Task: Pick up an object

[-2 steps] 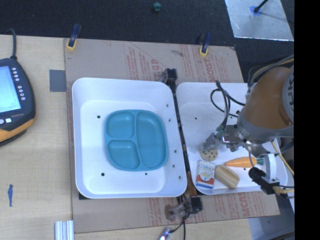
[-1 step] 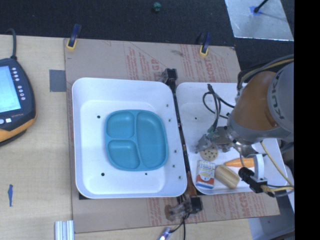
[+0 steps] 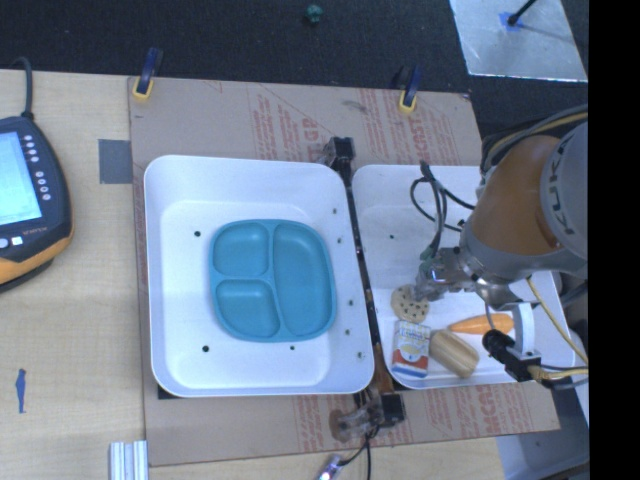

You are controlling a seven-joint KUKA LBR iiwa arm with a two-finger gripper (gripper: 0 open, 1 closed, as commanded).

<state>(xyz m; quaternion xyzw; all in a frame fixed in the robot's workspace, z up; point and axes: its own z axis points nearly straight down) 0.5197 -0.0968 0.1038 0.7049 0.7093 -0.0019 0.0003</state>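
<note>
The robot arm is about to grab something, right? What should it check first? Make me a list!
1. Gripper above right bin: ok.
2. Things to pick there: cookie, small carton, wooden block, carrot: ok.
3. Gripper nearest the cookie: ok.
4. Fingers open: cannot tell.
5. Carton and block touching, may hinder a grab: not ok.
6. Blue plate sits apart in left bin: ok.
</note>
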